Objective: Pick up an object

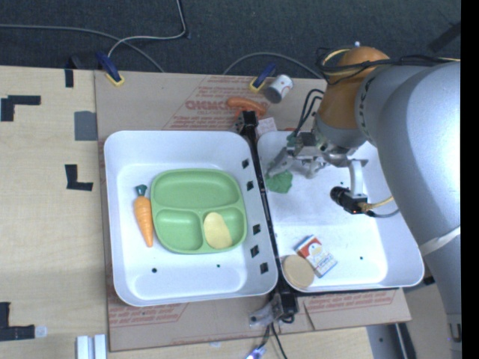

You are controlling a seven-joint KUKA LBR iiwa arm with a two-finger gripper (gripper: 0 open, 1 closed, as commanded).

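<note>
Reaching for green object (280,182) at right bin's (389,264) near-left wall, by the divider.
Gripper (288,163) hovered just above it, touching or not unclear; spread of the tool couldn't be told, nothing seen pinched. Judged best: drop straight down, centre on object, clear of bin wall, close before lifting.

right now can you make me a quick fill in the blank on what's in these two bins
1. The orange toy carrot lies in the ___ white bin.
2. The yellow oval piece sits in the ___ divided plate.
3. The red-and-white small box lies beside a round tan ___.
4. The tool hovers above a ___ soft object.

Missing words: left; green; disc; green
</note>
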